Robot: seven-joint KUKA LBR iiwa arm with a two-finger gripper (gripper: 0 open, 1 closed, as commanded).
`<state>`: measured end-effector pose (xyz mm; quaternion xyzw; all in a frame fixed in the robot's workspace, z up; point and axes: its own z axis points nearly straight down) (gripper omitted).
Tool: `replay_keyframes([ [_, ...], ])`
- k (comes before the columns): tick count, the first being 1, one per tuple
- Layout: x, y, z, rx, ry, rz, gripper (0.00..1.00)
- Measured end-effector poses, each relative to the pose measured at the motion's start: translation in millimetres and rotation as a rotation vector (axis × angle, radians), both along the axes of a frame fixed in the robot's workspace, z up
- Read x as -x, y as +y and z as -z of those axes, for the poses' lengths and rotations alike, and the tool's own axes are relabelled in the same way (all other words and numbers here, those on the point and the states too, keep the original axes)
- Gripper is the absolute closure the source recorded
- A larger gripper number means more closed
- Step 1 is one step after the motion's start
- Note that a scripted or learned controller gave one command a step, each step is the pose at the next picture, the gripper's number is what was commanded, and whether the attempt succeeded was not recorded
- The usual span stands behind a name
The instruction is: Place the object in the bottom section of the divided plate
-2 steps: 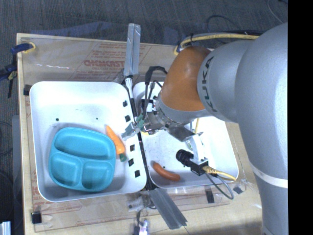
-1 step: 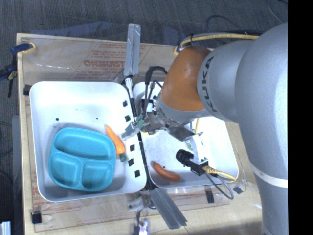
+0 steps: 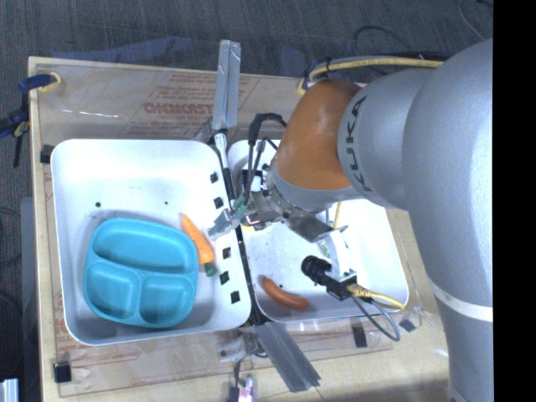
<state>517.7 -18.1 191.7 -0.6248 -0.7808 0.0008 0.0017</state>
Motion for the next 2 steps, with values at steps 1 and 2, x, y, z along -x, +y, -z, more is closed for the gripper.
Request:
replay_keyframes([
  [1,0.0,0.0,0.0,0.000,0.000,0.000,0.00],
  [2,0.0,0.0,0.0,0.000,0.000,0.000,0.00],
])
